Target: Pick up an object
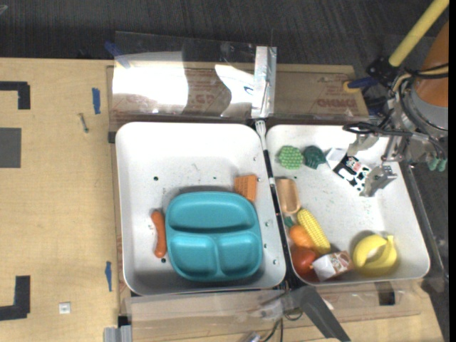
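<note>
- The arm (427, 102) was grey metal, showing at the right edge of the camera view.
- A broad orange band (436, 90) ran around it above the wrist.
- Black cables (381, 123) looped across the wrist, one thin lead trailing out to the left.
- A small blue-green fitting (436, 164) sat on the side of the wrist block.
- The gripper (376, 180) was pale silver-grey, built of flat, angular plates.
- Its fingers (373, 184) were short, light-coloured metal pieces, blurred and too small for screws or markings to be made out.

gripper (376, 179) above right bin (417, 212), teal tray (212, 235) left
</note>
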